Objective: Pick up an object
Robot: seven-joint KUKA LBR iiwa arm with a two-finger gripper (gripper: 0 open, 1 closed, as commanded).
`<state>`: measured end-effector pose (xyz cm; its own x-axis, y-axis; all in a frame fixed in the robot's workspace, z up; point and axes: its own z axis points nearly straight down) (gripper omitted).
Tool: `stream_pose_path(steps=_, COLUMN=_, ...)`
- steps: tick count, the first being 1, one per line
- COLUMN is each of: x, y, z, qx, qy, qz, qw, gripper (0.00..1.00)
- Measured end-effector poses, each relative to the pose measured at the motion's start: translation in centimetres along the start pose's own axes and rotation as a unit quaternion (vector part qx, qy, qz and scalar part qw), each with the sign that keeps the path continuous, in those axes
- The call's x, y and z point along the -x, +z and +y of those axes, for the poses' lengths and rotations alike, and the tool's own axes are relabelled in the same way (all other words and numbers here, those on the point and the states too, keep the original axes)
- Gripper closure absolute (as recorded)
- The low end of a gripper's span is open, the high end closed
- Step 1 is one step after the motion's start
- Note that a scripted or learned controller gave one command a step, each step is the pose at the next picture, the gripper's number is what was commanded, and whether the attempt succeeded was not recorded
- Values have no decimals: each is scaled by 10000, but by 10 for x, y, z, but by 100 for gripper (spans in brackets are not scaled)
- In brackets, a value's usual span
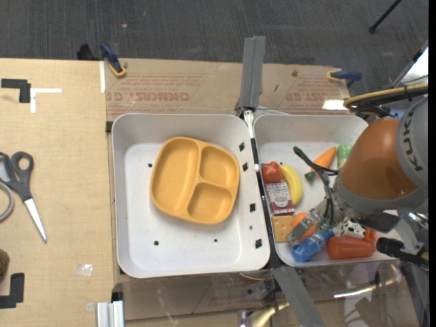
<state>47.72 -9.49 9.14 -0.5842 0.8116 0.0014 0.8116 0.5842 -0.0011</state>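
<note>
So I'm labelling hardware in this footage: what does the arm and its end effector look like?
The arm is a rounded grey body with a broad orange band and dark KUKA lettering at its edge. The end effector is a small metallic grey assembly with dark cables running to it.

light: bright, even, overhead | shadows: soft | glare: white bins [122,203] | focus: perhaps slightly soft at edges

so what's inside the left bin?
The left bin holds one yellow divided plate, three compartments, nothing in them. Whatever lies under the plate is covered. The bin floor around it is bare white.
</note>
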Motion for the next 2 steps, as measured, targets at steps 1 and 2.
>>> stream_pose_path(steps=1, x=1, y=-9, z=0, qx=0, qy=-5, qz=-5, qw=10000, gripper=100)
stream_pose_path(steps=2, x=-15, y=-181, z=34, qx=-2, qy=1762, qz=-15, qw=9844, gripper=100)
